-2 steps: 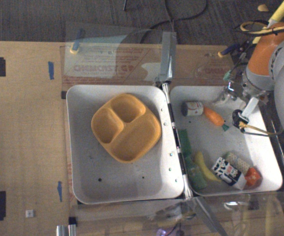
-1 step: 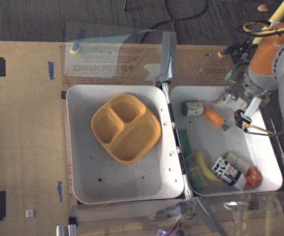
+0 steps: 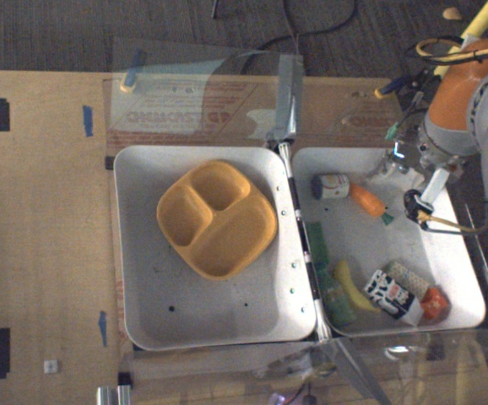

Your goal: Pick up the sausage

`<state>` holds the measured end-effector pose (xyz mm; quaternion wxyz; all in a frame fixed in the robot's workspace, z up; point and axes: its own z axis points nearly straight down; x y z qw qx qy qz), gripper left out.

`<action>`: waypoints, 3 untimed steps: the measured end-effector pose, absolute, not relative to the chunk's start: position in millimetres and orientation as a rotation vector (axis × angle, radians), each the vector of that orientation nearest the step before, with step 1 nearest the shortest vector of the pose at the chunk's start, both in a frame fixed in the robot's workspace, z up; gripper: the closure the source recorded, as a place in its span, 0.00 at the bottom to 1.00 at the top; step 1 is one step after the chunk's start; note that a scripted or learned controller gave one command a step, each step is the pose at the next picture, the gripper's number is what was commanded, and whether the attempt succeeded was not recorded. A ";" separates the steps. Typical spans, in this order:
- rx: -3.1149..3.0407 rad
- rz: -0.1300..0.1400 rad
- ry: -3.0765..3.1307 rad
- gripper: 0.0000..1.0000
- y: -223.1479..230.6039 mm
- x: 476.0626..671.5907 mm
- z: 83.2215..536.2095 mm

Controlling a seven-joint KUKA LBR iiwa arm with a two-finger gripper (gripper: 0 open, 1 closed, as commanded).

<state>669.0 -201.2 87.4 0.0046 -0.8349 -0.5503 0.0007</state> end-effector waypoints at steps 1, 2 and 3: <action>-2.424 0.000 -1.998 0.00 -152.3 667.3 121.0; -2.388 0.000 -2.041 0.00 -111.0 667.2 112.7; -2.369 -0.003 -2.065 0.00 -117.9 668.3 87.0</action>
